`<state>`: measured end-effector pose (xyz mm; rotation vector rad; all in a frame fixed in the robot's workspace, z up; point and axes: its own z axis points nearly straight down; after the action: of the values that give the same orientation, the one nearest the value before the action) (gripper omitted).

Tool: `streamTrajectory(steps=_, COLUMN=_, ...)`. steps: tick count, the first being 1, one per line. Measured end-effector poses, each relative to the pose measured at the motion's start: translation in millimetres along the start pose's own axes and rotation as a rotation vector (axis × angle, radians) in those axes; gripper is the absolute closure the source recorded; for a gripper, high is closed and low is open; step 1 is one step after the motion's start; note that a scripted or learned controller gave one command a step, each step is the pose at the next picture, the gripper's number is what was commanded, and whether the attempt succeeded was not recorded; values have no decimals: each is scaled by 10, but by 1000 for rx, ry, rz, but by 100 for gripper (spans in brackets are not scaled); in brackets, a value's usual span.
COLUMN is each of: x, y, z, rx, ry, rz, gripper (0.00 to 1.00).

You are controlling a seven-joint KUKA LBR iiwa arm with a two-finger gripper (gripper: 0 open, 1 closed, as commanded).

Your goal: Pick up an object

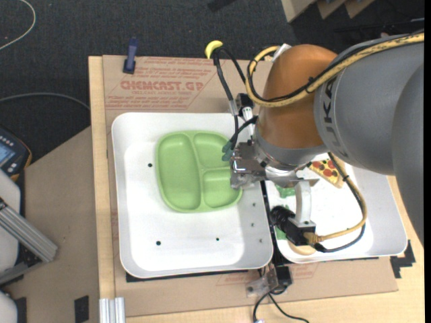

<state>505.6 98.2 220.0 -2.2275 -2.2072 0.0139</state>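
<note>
Arm (350, 93) comes in from the right and covers most of the right bin (384, 227). Hand (237, 170) sits over the seam between the bins, at the right edge of the green tray (188, 173). Can't tell whether it's released or clenched; wrist blocks it. Tray is a three-compartment plate lying flat in the left bin (135, 234), toward the far right part. Pizza-slice toy (328, 169) pokes out from under the arm in the right bin. Yellow cable (337, 233) loops low over that bin's near-left corner. Blue clip (130, 56) at the worktop's far left edge, well apart.
</note>
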Motion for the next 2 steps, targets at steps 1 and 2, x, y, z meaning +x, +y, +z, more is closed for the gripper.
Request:
streamTrajectory(steps=1, x=390, y=-283, z=-340, rx=-12, ry=4, rz=-13, gripper=100)
streamTrajectory(steps=2, x=-62, y=49, z=-1632, rx=-28, ry=4, rz=-5, gripper=100)
